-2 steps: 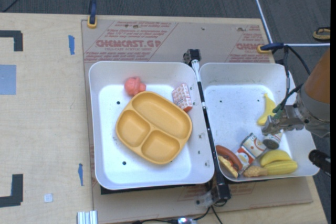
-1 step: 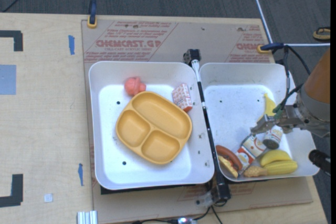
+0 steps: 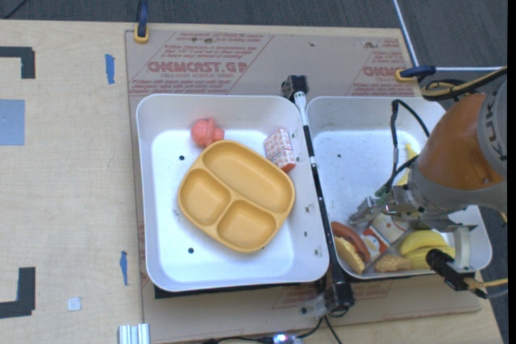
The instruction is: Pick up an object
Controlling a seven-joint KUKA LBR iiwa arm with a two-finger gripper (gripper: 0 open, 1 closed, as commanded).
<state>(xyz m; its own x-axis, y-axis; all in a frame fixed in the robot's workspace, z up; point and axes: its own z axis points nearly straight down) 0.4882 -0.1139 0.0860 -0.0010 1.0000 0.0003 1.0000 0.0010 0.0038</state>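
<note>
We see the 2-finger gripper (image 3: 372, 209) low in the right white plastic bin (image 3: 355, 149), its metal fingers spread apart and grasping nothing, poised just above the cluttered near corner. Risk: the red-and-tan hot-dog toy (image 3: 348, 242), yellow plastic banana (image 3: 421, 242) and small printed packet (image 3: 377, 236) lie touching, so a closing stroke may pinch 2 items or slip off. The left white plastic bin (image 3: 153, 173) holds 1 yellow 3-compartment plastic tray (image 3: 235, 195), 1 pink ball (image 3: 206, 131) and 1 red-and-white carton (image 3: 279, 147).

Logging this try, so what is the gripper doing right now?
Gripper: low in the right bin over the toy food; open or closed cannot be told.
</note>
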